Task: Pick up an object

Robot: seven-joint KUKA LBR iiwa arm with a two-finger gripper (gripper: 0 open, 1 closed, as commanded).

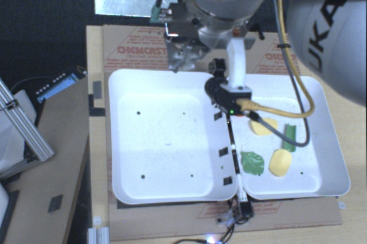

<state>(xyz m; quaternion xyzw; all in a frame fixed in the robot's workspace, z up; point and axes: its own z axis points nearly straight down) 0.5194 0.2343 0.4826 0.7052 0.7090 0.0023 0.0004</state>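
Note:
My gripper [183, 59] hangs above the far rim of the left bin [123, 122], high over the bench, with the grey and orange arm filling the top of the view. Nothing shows in it. The objects lie in the right bin [327, 139]: a pale yellow piece [265, 127], a dark green stick [289, 137], a flat green leafy piece [252, 162] and a rounded yellow piece [280, 163]. All of them sit well to the right of and nearer than the gripper.
The two white bins stand side by side on a cardboard sheet [135, 45], joined by a row of black clips [228, 151]. A yellow cable [298, 88] loops over the right bin. An aluminium frame [23, 128] stands at the left.

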